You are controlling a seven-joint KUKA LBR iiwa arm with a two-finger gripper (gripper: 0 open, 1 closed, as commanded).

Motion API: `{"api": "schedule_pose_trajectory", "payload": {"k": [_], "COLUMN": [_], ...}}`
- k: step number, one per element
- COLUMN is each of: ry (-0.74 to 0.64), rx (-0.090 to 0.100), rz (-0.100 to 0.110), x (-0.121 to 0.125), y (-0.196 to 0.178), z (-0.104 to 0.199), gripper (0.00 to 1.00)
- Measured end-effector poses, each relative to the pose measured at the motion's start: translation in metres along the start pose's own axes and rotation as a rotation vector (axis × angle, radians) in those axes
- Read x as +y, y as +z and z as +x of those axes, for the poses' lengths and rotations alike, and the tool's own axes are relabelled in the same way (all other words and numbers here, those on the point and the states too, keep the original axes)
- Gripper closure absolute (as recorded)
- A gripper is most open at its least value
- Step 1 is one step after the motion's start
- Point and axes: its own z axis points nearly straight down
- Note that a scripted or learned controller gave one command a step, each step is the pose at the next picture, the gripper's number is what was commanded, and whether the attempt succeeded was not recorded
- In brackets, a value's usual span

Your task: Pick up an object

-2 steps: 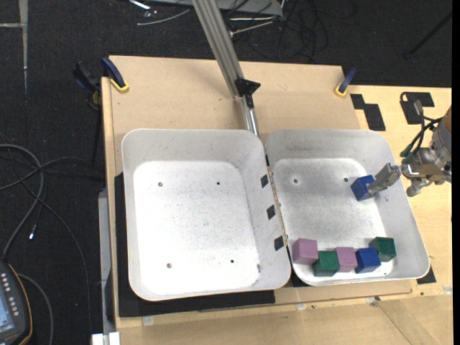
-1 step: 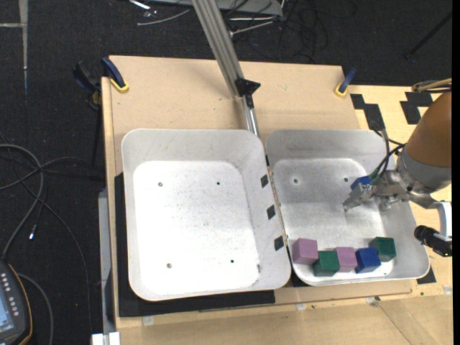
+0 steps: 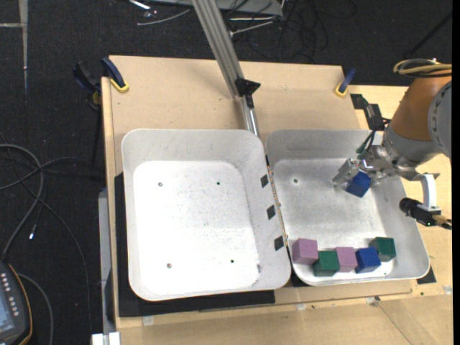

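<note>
**Blue block held above the right bin**

We see the tabletop [image 3: 215, 92] spreading out to the left of and behind the gripper, carrying two shallow white bins side by side. The left bin [image 3: 144, 149] lies well to the gripper's left. The right bin [image 3: 316, 149] sits directly beneath the gripper.

We see the grey arm [image 3: 424, 121], with its orange band, reaching in from the right and ending just above the right bin's far right part. The gripper [image 3: 356, 175] is closed around a blue block [image 3: 358, 185], which sits tilted between its fingers, just below them and clear of the other pieces.

Well in front of the gripper, along the near edge of the right bin, we count five small blocks in a loose row: a purple block [image 3: 305, 249] farthest to the left, a dark green block [image 3: 327, 262], a pink block [image 3: 346, 258], a second blue block [image 3: 367, 259], and a green block [image 3: 384, 247] almost straight in front of the gripper.
</note>
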Motion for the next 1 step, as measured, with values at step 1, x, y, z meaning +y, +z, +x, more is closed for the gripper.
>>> {"api": "schedule_pose_trajectory", "payload": {"k": [1], "ry": [0.006], "rx": [0.003], "rz": [0.008], "x": [-0.0463], "y": [-0.0004], "z": [-0.0008], "gripper": [0.00]}}
